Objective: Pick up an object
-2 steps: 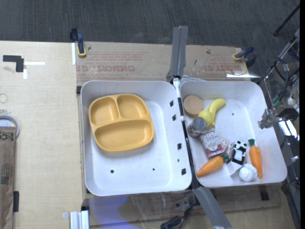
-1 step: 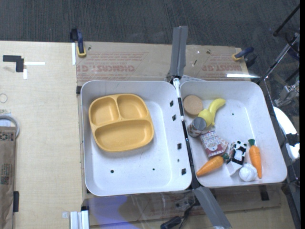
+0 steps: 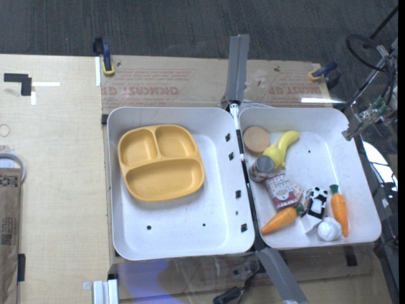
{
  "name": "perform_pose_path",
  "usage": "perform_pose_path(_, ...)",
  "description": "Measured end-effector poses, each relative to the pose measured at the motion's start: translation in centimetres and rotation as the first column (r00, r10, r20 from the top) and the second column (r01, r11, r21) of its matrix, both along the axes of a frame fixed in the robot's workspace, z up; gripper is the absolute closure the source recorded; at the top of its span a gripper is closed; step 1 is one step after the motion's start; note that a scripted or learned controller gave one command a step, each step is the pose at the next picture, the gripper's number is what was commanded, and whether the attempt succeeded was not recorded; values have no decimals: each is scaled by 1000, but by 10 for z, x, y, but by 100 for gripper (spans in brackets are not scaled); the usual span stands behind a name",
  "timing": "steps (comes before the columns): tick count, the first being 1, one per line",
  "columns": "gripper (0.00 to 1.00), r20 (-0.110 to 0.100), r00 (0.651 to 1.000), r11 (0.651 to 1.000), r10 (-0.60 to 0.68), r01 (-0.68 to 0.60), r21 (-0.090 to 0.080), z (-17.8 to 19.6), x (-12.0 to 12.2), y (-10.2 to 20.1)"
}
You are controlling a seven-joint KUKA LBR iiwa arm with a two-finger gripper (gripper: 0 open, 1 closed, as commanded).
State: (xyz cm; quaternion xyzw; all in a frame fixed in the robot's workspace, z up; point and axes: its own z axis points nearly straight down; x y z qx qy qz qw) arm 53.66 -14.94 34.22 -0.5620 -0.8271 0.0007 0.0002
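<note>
Left bin (image 3: 126,233) holds 1 yellow divided plate (image 3: 161,161). Right bin (image 3: 354,163) is crowded on its left and near side: tan disc (image 3: 256,139), yellow banana toy (image 3: 281,147), small can (image 3: 262,166), red packet (image 3: 283,190), 2 carrots (image 3: 279,219) (image 3: 340,212), black-white toy (image 3: 316,202), white ball (image 3: 328,230). Arm parts (image 3: 373,109) sit at right edge above the desk; end effector state: cannot tell.

Two bins side by side on your bench.
Your left bin (image 3: 126,233) holds a divided plate (image 3: 161,162); your right bin (image 3: 354,189) holds a banana (image 3: 281,147), two carrots (image 3: 278,220) and a small packet (image 3: 283,192) between them.
</note>
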Motion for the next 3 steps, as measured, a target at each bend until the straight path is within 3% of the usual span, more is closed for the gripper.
perform_pose_path(1, 100, 3, 886, 886, 464, -464, -2, 79, 94, -1)
perform_pose_path(2, 100, 3, 980, 980, 199, -199, -1, 99, 112, -25)
perform_pose_path(3, 100, -2, 981, 981, -195, 195, -1, 73, 123, 3)
